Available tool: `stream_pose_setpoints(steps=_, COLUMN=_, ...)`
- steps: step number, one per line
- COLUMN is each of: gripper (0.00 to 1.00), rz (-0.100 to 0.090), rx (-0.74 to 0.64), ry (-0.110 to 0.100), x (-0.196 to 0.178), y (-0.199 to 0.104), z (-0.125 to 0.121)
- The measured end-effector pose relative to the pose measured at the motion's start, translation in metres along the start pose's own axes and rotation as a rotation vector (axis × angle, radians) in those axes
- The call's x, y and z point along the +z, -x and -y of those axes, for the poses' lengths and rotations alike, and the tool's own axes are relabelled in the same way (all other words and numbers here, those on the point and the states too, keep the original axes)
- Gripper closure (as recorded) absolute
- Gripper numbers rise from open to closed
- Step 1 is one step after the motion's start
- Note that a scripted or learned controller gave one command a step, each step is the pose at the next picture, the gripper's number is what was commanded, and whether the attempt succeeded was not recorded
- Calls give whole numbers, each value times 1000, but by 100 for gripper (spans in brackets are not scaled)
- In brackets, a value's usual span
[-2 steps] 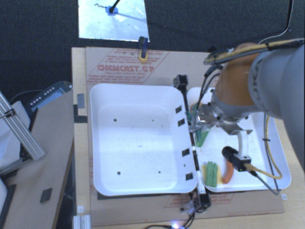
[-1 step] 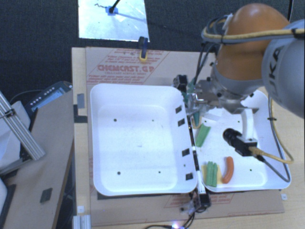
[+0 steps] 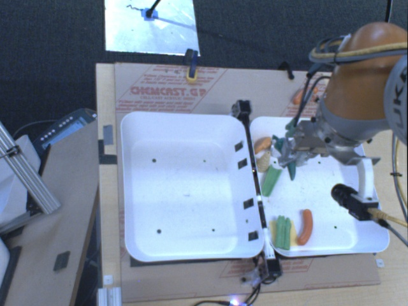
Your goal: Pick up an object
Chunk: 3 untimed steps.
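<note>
The green piece (image 3: 270,181) lies just below-left of the pincer (image 3: 285,158), likely its target, since the pincer hangs low there. I cannot tell its state. One tan piece (image 3: 262,146) sits left; one green-yellow item (image 3: 282,230) and one orange sausage (image 3: 305,226) lie well below. Two bins: right bin (image 3: 357,238), left bin (image 3: 185,183).

Both bins (image 3: 185,129) look like smooth, slightly glossy white plastic. Beneath them lies matt brown cardboard (image 3: 169,88). At upper left, a shiny, reflective metal sheet (image 3: 150,18).
</note>
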<state>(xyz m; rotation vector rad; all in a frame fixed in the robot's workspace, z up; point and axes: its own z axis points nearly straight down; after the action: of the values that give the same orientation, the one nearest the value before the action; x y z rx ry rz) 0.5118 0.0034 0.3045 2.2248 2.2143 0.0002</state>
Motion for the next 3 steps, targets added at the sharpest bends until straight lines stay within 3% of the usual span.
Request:
stream_pose_setpoints(steps=1, gripper=100, rz=-3, rx=-10, ry=-3, x=38, y=-21, z=14)
stream_pose_setpoints(steps=2, gripper=100, rz=-5, rx=-19, ry=-7, x=140, y=-135, z=-13)
stream_pose_setpoints(steps=3, gripper=100, rz=-8, rx=-18, ry=7, x=71, y=-223, z=-35)
